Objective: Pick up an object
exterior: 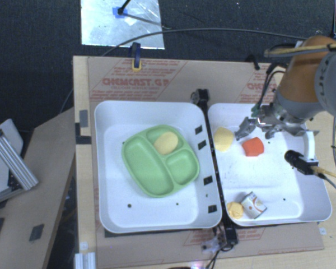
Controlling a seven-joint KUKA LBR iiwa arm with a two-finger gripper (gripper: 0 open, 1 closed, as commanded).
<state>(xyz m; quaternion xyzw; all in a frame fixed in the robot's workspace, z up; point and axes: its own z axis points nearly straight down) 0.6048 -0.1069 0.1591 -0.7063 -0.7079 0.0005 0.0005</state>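
Where the right bin [313,206] lies — gripper [261,129] above orange block [253,147]

Single fixed camera — above bench [157,77], angled down on both bins [151,217].

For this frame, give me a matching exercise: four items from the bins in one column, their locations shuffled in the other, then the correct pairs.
Items
1. Green plastic divided plate
2. Orange block-shaped object
3. Small silver can lying on its side
4. Yellow rounded lump on the plate

Places
A. Near edge of the right bin, beside a small yellow piece
B. Upper compartment of the plate
C. Middle of the left bin
D. Right bin, just below the claw

Pairs: 1-C, 2-D, 3-A, 4-B
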